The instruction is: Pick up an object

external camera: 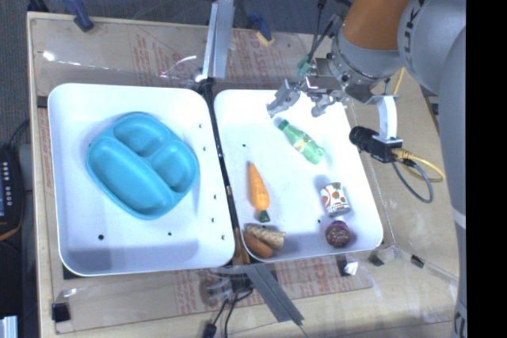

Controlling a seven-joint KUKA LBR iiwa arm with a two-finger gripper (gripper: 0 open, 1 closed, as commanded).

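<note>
My gripper (303, 104) hangs over the back of the right bin (238, 111), its two fingers spread open with nothing between them. Just below and to the right of it lies a small green bottle (302, 142) on its side. An orange carrot (257, 188) lies in the middle of the same bin. Near the front edge sit a bread roll (263, 237), a small can (336, 199) and a dark red fruit (337, 233).
The left bin (71, 241) holds a blue divided plate (143, 162). A metal divider post (219, 36) stands between the bins at the back. A black cable plug (372, 142) hangs off the arm by the right bin's rim.
</note>
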